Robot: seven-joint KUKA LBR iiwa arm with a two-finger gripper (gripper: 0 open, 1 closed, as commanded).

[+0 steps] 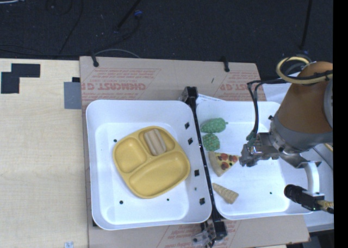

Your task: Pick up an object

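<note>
— 4 small things lie in the right white bin point(272, 209): 2 knobbly green plastic vegetables point(212, 125) stacked near the divider, a flat pizza-slice toy with red dots point(221, 161), and a tan ridged cone point(225, 193) lower down. Which one does the arm go for?

— My guess is the pizza slice. The dark two-finger gripper point(249, 155) hangs just beside its right edge, low over the bin floor, and nothing sits between its tips that I can make out.

— Wide or narrow?

— I cannot tell; it is a dark blur from this angle.

— So how does it do this well?

— The slice looks thin and flat, so a clean grasp likely needs the tips down at the bin floor, straddling the narrow width of the slice, not its length. It probably has to shift left first, since it sits off the slice's edge.

— And the left white bin point(100, 132)?

— That one bears a yellow 3-compartment tray point(141, 179) with a tan sausage-like piece point(156, 142) in 1 top compartment. It is well apart from the arm.
</note>
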